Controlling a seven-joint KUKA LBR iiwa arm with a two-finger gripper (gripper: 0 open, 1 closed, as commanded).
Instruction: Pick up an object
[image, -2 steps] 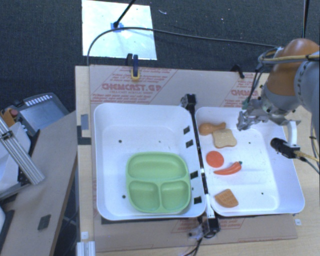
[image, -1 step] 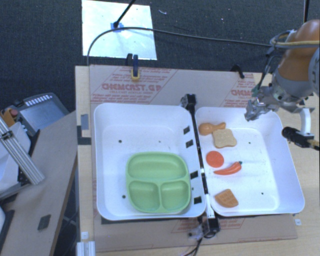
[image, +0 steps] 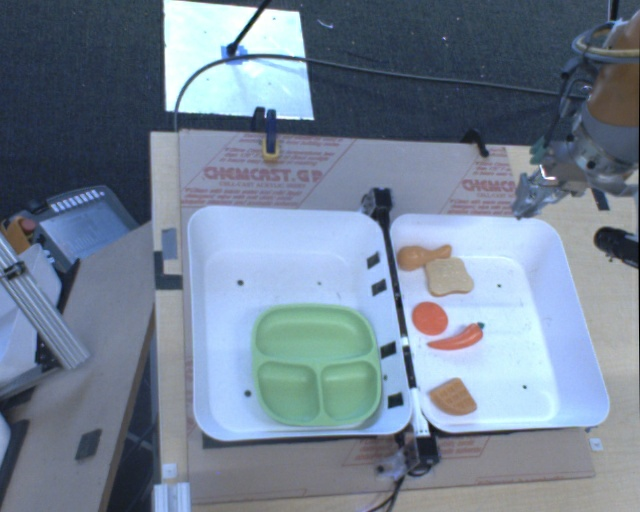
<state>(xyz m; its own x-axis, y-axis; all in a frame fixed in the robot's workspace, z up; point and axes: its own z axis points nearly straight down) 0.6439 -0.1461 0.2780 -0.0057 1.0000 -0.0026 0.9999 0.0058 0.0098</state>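
Nearest to us in the right bin (image: 570, 300) lies a toast-coloured wedge (image: 453, 397), close to the front wall and left of the bin's middle. Just beyond it we see a red chilli pepper (image: 456, 338) lying aslant, and touching or nearly touching its upper left end a flat red-orange disc (image: 430, 318). Farther back sits a pale slice of bread (image: 447, 277), with a tan drumstick-shaped piece (image: 422, 256) just beside it toward the back wall; the two look to be touching, though we cannot be sure. In the left bin (image: 230, 250) a green divided tray (image: 316, 364) rests near the front, and we take it for a less likely target. Farthest off, at the back right corner of the right bin, the claw (image: 527, 199) hangs over the bin's rim, well apart from every piece of toy food; it is too small and blurred for us to tell whether it stands open or closed, and we see nothing held in it. We judge that the task is at its approach step, with no pick yet made. The next move, as we read it, calls for carrying the claw leftward and forward over one piece, then descending; the wedge stands clear of its neighbours, so we think it the easiest choice, while the clustered pieces risk a crowded grasp.
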